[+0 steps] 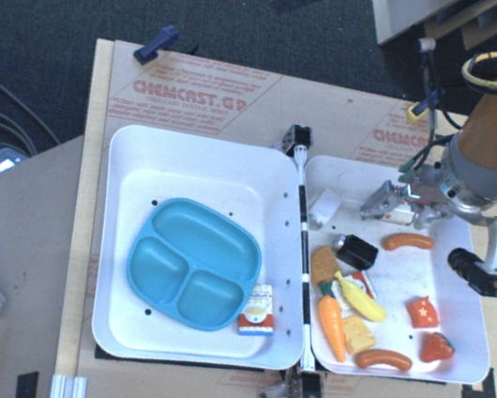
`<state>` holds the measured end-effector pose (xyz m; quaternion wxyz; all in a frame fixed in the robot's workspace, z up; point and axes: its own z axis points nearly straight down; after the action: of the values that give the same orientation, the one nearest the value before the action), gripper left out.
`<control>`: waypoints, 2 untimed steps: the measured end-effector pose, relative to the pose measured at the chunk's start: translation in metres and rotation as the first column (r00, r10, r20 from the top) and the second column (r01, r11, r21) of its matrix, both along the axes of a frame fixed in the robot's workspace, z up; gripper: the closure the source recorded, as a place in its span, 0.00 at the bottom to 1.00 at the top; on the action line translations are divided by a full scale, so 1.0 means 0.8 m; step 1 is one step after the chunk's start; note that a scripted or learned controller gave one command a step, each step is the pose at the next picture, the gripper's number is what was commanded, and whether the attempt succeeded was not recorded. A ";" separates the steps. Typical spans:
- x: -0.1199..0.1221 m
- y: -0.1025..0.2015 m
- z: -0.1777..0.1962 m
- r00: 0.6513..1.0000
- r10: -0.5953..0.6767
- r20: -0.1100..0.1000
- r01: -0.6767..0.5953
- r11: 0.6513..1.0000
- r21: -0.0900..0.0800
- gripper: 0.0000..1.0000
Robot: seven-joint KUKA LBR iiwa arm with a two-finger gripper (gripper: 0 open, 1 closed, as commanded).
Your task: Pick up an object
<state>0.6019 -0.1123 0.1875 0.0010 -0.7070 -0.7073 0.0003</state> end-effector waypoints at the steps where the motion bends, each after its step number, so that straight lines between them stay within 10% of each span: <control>1: 0.015 -0.037 -0.123 1.000 0.000 0.012 0.000 1.000 -0.003 0.00; 2: 0.017 -0.039 -0.108 1.000 -0.001 0.019 0.001 1.000 -0.008 1.00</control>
<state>0.6155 -0.1437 0.1010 -0.0084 -0.7073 -0.7068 -0.0035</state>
